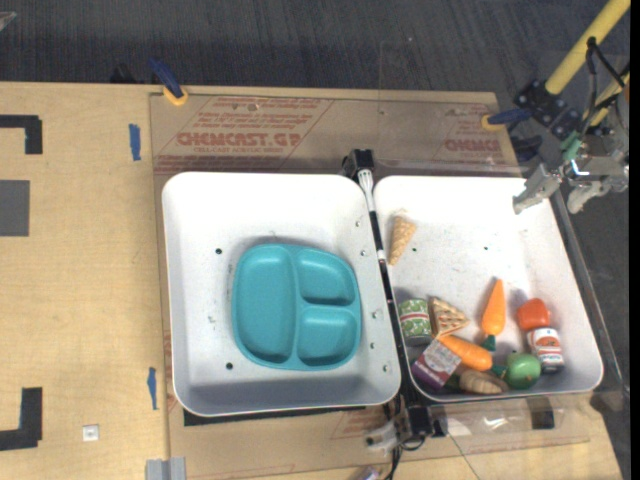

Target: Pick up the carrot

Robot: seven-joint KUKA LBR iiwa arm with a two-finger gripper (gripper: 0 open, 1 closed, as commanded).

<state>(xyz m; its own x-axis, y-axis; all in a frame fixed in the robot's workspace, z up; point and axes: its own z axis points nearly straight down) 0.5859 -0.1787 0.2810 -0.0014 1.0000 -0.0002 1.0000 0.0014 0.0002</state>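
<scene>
My claw (548, 190) hangs at the upper right of the frame, over the top right corner of the right bin (470, 213). I cannot tell from here how wide it stands; nothing shows in its grip and it touches no toy.

The carrot (493, 308) stands tilted in the lower right part of that bin, well apart from my claw. A second orange carrot-like piece (466, 351) lies below it, beside a green ball (522, 370). A small bottle (541, 330) with a red cap sits right of the carrot; its label is too small to read. A cone (401, 236) lies near the bin's upper left.

The left bin (200, 218) holds a teal tray (297, 306).

On the board (240, 118) above the bins, red print reads roughly "CHEMCAST GP", repeated partly at upper right.
</scene>
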